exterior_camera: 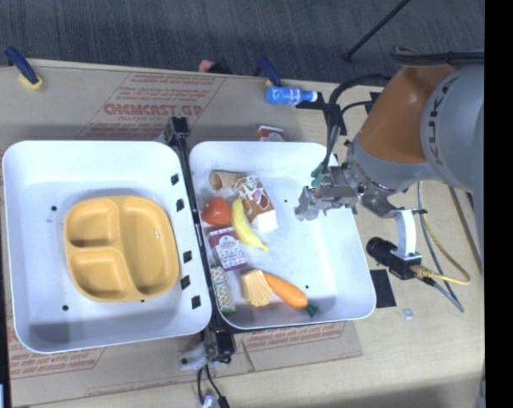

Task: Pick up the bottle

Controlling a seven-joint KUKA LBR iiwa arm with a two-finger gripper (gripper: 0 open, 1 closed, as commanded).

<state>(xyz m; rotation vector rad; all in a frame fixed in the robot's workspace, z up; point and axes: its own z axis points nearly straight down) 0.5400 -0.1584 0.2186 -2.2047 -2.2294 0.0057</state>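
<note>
Over the right white bin's (346,291) right edge we see the grey two-finger gripper (309,205); whether it grips, we cannot tell. A blue plastic bottle (289,96) lies at the bench's far edge.

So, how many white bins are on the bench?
2. The left bin holds a yellow divided tray; the right bin holds the food items, including a banana and a carrot.

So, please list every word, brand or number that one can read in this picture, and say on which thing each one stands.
"CHEMCAST GP": large red print on the cardboard sheet under the bins, above the left bin; some letters are uncertain.
Smaller red lines around it and along the cardboard's lower edge: too blurred to read.
Milk carton and red-and-white packet in the right bin: print too small to read.
Blue bottle: no readable label.
</note>
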